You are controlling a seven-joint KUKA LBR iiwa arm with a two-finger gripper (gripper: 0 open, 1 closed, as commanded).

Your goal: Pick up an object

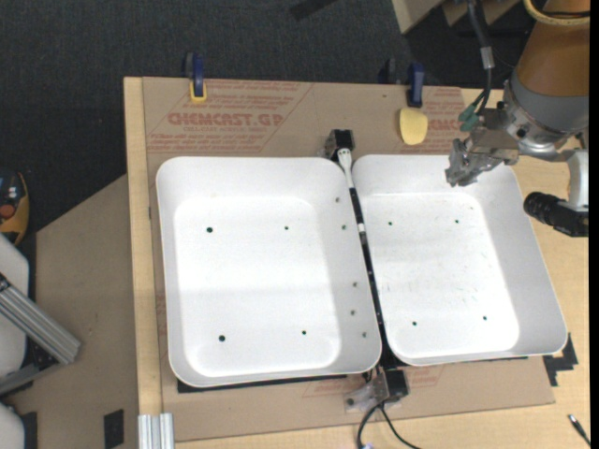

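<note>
The fingers [459,174] are too small and blurred to tell whether they are apart or together. The pale yellow object [413,125] lies on the bench [281,110], just beyond the right bin's [524,279] far-left corner. To its right, the gripper [463,169] hangs over that bin's far edge.

- We see a brown cardboard sheet [234,110] covering the bench.
- Behind the sheet lies dark grey carpet [140,17].
- Two blue clamps [195,66] grip the sheet's far edge.
- Left of the sheet, an aluminium rail [37,321] slants across.
</note>
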